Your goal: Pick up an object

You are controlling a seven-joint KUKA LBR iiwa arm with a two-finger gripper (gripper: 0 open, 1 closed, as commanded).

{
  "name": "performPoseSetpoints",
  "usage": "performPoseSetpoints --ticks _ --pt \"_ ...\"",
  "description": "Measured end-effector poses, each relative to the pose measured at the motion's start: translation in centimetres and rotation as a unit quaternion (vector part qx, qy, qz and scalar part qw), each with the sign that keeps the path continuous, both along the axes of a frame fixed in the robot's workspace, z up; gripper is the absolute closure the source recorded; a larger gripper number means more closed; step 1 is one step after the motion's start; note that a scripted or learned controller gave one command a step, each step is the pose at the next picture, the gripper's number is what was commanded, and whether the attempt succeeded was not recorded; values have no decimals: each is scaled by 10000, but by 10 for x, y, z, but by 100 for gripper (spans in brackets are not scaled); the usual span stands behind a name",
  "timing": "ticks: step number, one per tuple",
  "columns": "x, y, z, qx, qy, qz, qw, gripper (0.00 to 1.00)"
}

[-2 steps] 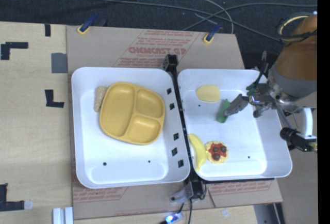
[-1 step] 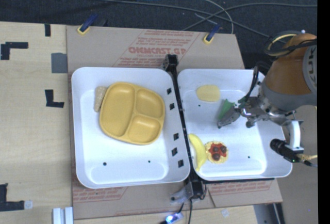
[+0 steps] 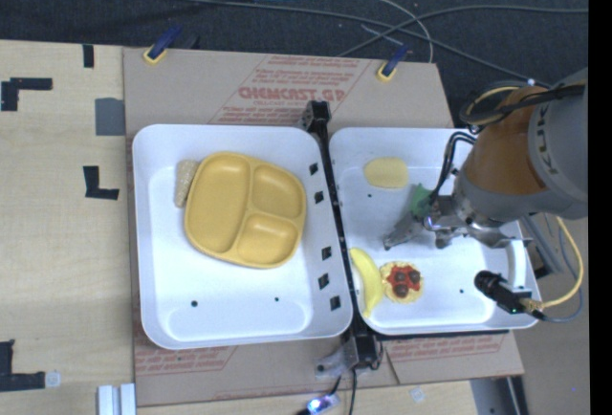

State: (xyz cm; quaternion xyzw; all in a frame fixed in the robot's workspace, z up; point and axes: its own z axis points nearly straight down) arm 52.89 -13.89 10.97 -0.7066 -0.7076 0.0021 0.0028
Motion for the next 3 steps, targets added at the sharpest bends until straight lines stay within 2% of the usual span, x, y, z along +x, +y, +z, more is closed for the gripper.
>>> performPoseSetpoints --ticks 1,2,3 --pt "0 0 -26 -11 -27 -2 10000 0" --pt "1 0 -14 -18 -41 1 10000 100" --pt "1 5 47 -6 -40 2 10000 100"
